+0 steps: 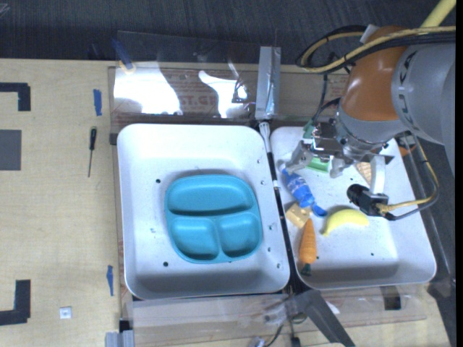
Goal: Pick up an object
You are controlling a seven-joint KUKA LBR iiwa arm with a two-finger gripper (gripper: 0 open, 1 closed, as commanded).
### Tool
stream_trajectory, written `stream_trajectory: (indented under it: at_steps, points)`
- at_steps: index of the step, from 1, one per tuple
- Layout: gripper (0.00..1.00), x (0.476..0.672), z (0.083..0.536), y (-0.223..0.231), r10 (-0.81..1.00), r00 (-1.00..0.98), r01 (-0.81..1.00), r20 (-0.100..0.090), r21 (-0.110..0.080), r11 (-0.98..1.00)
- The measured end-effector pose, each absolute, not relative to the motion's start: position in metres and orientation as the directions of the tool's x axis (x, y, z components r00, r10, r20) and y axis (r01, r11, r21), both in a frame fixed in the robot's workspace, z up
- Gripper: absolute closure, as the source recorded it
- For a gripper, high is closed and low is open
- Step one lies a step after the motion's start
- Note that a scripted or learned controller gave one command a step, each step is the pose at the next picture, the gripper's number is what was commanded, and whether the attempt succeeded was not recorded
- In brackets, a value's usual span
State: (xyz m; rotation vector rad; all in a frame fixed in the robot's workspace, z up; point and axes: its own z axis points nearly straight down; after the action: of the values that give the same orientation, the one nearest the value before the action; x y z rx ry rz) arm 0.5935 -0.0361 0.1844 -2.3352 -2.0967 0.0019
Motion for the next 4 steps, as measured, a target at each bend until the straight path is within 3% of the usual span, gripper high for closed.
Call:
stream_trajectory:
  at_steps: [1,2,3,4]
  points:
    - [0.00,0.601,0.185,-0.029,0.999,-0.049,0.999,0.000,0.001,0.049]
    - [0.00,0.591,0.185,-0.042,0.999,-0.040,0.999,0.001,-0.002,0.040]
    - [0.00,0.592,0.185,-0.036,0.985,-0.175,0.985,0.001,-0.002,0.175]
    - [0.00,0.586,0.185,-0.049,1.000,-0.017,1.000,0.001,-0.003,0.017]
